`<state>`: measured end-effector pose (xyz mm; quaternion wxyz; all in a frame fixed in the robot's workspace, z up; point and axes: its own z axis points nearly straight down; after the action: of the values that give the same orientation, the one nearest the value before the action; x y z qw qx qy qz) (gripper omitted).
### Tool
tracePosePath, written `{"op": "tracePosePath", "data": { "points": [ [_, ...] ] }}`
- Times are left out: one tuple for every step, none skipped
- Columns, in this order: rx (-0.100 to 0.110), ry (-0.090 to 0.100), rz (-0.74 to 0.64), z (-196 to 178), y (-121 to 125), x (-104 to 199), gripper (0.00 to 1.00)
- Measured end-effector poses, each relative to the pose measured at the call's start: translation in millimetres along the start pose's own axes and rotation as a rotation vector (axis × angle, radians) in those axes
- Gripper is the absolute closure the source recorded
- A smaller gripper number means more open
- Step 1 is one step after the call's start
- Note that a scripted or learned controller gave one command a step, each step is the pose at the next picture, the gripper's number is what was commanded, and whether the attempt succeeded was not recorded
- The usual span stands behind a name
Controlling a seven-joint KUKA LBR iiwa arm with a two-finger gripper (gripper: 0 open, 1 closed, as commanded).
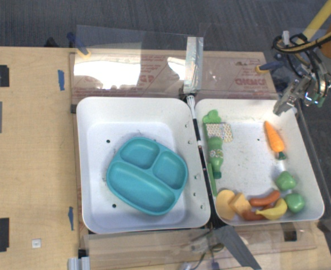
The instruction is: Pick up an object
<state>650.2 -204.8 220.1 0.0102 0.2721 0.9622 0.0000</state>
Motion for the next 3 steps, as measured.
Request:
{"op": "tracePosePath", "data": {
  "points": [
    [0.004, 0.012, 0.000, 7, -1, 3, 0.00],
    [0.005, 0.011, 0.050, 122, -14, -9, 0.00],
    [0.004, 0.012, 0.073, 132, 13, 34, 0.00]
  ]
}}
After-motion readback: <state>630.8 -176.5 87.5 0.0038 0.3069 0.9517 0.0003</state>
